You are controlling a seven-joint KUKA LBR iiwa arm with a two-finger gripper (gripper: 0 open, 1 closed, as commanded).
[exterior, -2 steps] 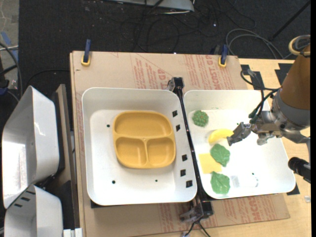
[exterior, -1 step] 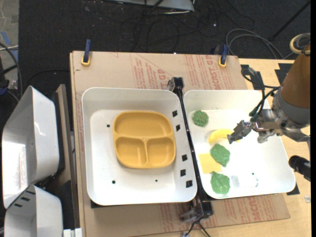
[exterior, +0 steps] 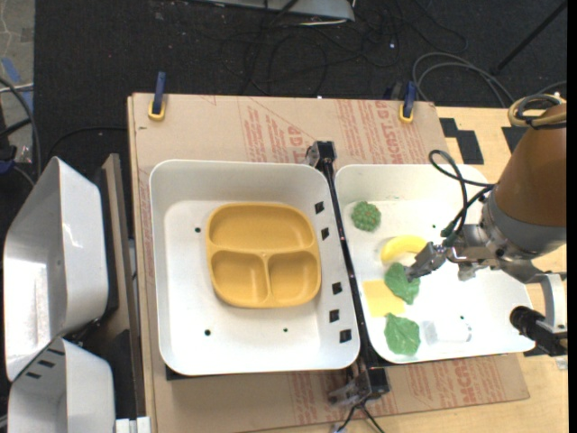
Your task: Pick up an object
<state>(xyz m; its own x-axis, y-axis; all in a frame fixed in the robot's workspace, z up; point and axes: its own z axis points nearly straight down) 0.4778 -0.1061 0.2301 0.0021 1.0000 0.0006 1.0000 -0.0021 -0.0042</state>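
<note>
My gripper [exterior: 422, 265] reaches in from the right over the middle of the right bin [exterior: 505, 343]. Its tip sits at the upper right edge of a green leafy piece [exterior: 399, 283], touching or just above it. A yellow curved piece [exterior: 402, 247] lies just behind that one, and a flat yellow slab [exterior: 382, 299] lies just in front. Another green floret [exterior: 365, 215] rests toward the bin's back left. A third green piece [exterior: 402, 335] lies near the front wall, beside a small pale clear object [exterior: 449, 333].
The left bin [exterior: 176, 242] holds a yellow divided plate [exterior: 264, 253] with three compartments. A black divider [exterior: 340, 258] runs between the bins. The arm's orange body [exterior: 536, 183] looms over the right bin's right side, with cables [exterior: 455, 183] looping above it.
</note>
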